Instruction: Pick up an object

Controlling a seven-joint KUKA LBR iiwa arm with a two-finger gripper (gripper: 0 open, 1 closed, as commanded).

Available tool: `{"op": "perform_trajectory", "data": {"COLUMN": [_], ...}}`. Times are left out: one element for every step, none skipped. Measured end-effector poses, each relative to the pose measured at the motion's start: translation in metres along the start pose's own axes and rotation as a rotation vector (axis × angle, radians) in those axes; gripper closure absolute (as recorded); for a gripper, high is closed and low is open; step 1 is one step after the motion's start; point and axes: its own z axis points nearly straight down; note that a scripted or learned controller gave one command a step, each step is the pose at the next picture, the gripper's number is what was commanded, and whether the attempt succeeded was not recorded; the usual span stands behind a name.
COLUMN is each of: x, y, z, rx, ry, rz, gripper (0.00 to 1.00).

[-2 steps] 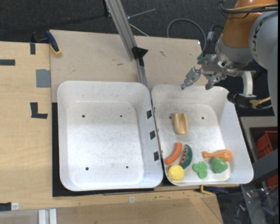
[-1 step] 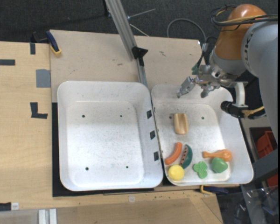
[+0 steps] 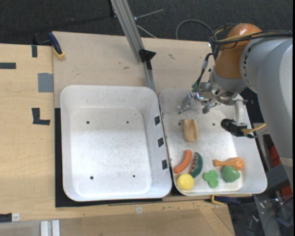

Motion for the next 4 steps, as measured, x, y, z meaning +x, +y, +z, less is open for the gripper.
{"op": "perform_trajectory", "data": {"x": [0.000, -0.002, 0.008, 0.008], "y": [0.002, 0.000, -0.005, -0.004], "z": [-0.015, -0.078, -0.134, -0.165], "rx": [-0.006, -0.014, -0.013, -0.012], "ry": [-0.001, -0.002, -0.001, -0.001], "rz": [-0.001, 0.000, -0.001, 0.000], "gripper": [1.00, 1.00, 1.00, 1.00]}}
